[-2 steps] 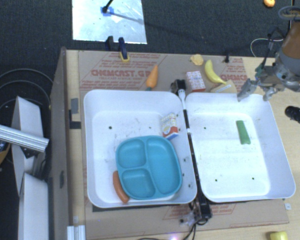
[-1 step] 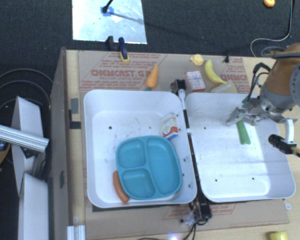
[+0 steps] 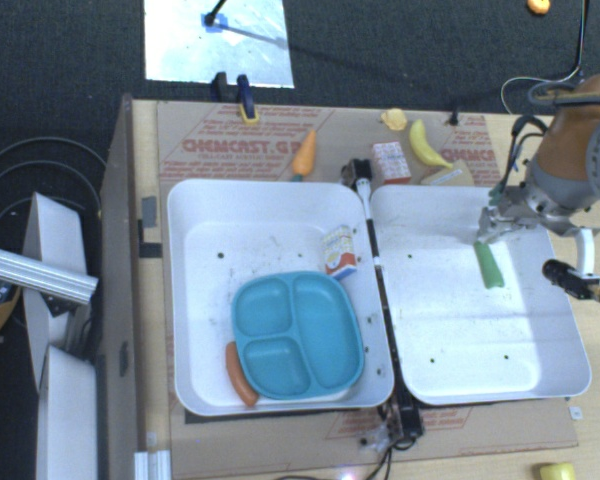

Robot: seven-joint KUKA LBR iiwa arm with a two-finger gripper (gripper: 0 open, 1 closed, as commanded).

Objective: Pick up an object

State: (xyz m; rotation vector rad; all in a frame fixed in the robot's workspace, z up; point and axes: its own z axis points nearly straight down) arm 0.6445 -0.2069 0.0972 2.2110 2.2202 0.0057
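A green stick-shaped object point(image 3: 491, 266) lies in the right bin point(image 3: 450, 368), near its upper right part. My gripper point(image 3: 489, 231) hangs right over the stick's far end, at or just above it, and I cannot see whether it grips the stick. In the left bin point(image 3: 195, 268) sit a blue divided plate point(image 3: 298, 333), an orange sausage-like piece point(image 3: 241, 373) by the plate's lower left corner, and a small white, red and blue carton point(image 3: 340, 251) by the plate's top right.
Behind the bins on the board lie a carrot point(image 3: 304, 153), a small box point(image 3: 391, 161), a banana point(image 3: 427, 146) and a yellow scrap point(image 3: 394, 119). A black ridge point(image 3: 377, 268) separates the bins. The arm's cables point(image 3: 580, 268) hang over the right bin's right side.
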